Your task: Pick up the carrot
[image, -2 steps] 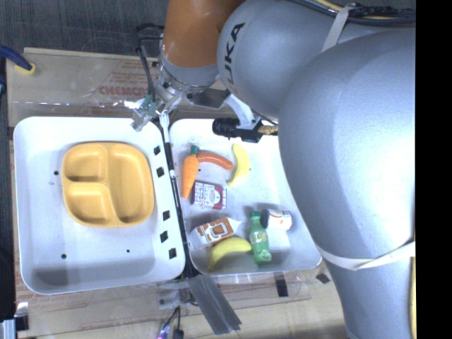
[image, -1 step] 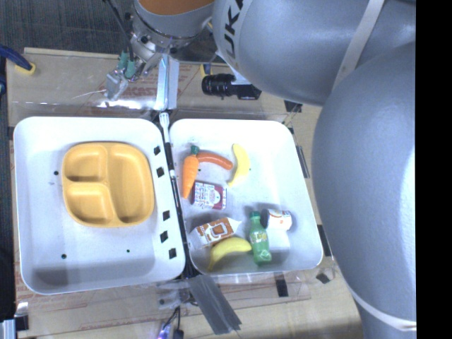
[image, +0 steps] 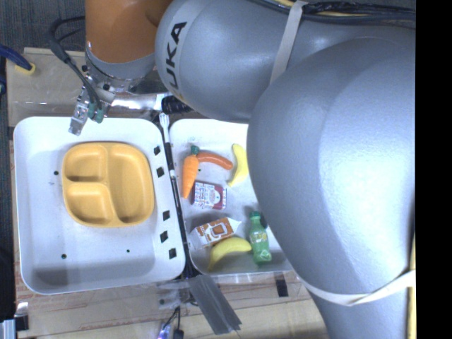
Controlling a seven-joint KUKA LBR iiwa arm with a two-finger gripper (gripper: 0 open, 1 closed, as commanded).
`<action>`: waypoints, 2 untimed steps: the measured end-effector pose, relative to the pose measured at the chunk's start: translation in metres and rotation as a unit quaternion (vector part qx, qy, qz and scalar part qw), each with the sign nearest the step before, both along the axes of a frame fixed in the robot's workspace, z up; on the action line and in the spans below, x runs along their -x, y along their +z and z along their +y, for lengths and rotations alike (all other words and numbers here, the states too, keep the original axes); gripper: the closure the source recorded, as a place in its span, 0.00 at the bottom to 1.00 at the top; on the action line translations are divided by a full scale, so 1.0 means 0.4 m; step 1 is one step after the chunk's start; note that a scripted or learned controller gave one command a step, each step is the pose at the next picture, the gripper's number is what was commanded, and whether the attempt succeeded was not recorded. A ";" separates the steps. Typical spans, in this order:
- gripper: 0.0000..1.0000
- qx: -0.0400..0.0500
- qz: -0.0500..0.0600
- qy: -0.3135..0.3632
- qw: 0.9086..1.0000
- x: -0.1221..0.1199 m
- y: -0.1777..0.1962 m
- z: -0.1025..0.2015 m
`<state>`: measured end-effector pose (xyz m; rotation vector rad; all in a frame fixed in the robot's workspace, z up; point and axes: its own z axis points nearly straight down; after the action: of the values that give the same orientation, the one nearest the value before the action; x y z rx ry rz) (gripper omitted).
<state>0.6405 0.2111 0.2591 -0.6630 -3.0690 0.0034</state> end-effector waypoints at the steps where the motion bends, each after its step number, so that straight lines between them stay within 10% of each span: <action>1: 1.00 0.000 -0.001 0.002 1.000 -0.002 0.027 0.000; 2: 1.00 0.001 -0.002 0.003 1.000 -0.003 0.054 0.000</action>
<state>0.6417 0.2112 0.2806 -0.6532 -3.0745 0.0049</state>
